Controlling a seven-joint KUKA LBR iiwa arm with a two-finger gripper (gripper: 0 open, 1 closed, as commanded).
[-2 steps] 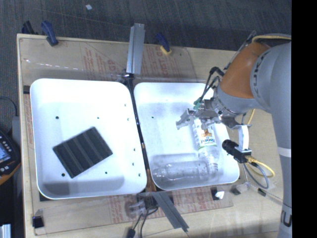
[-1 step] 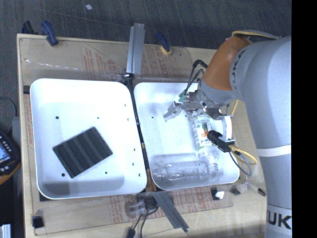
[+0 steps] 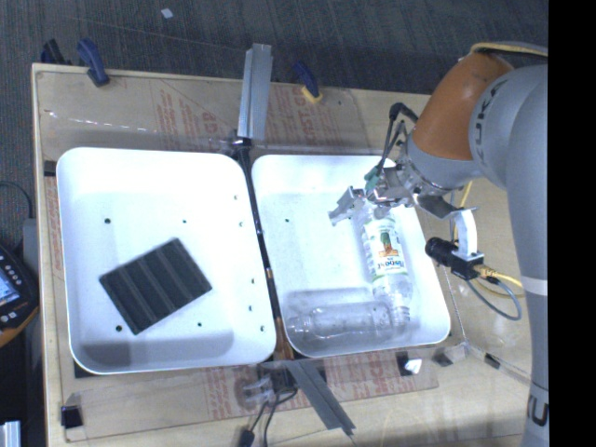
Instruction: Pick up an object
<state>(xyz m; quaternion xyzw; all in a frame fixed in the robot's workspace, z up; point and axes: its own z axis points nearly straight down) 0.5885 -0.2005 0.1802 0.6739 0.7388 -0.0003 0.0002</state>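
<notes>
While the gripper (image 3: 358, 203) hangs low over the far part of the right bin (image 3: 279, 250), I can't make out from here whether it is spread or closed, or whether it has anything. Just under and beside it lies a clear plastic bottle with a white and green label (image 3: 386, 259), its cap end toward the tool and its body running toward the near wall. A second clear bottle (image 3: 346, 322), bare of label, lies crosswise along that near wall, touching or nearly touching the first at its base. The left bin (image 3: 84, 184) holds a dark ribbed rectangular pad (image 3: 155, 284), well apart from all this. To my eye the labelled bottle is the likely target; a sound grab would come down square across its body rather than its tapering neck, since a round, slick bottle can roll or squirt out.
</notes>
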